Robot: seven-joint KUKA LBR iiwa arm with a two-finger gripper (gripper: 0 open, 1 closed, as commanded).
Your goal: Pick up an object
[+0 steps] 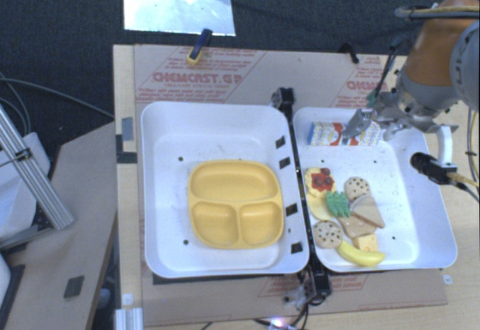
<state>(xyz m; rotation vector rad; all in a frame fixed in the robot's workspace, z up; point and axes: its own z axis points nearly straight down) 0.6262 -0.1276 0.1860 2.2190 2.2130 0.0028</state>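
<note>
The small white carton (pixel 335 133) with red and blue print lies flat in the far corner of the right bin (pixel 427 205), near the divider between the bins. The claw (pixel 358 126) hangs just over the carton's right end, its dark fingers spread and released, nothing between them. Nearer than the carton, along the divider, sits a heap of toy food: two cookies (pixel 357 187), a green piece (pixel 338 204), a bread slice (pixel 367 211) and a banana (pixel 360 253). Left of the carton, the left bin (pixel 161 171) carries a yellow divided plate (pixel 235 203).
</note>
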